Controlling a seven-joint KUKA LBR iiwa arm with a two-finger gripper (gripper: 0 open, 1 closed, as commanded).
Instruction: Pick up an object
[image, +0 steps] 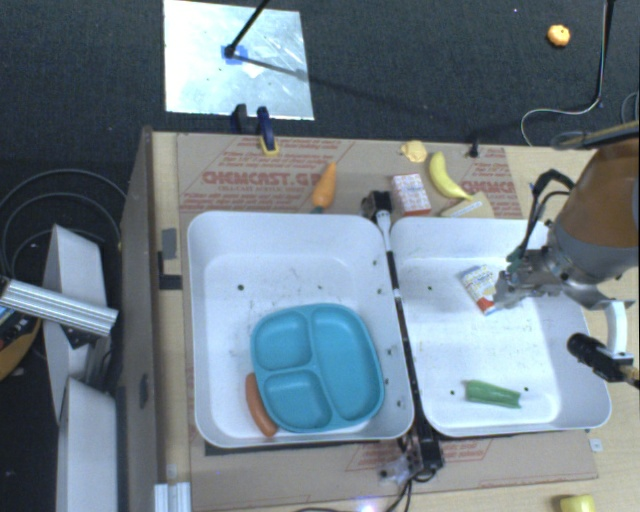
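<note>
A banana (446, 177) is lying on the cardboard (260, 170) behind the bins, a carrot (324, 186) and small box (410, 193) sitting nearby.

Right bin (575, 400): end effector (497, 296) low at a white-and-red packet (477, 284) toward the far side (fingers hidden). Green pod (493, 394) lies nearer than the packet. Left bin (215, 300), beside it, holds a blue divided tray (315, 365) with an orange sausage (260, 404) touching the tray's edge.

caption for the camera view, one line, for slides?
KUKA arm's end effector poised at a small white-and-red packet in the right bin; green object nearby, blue divided tray in the left bin.
</note>
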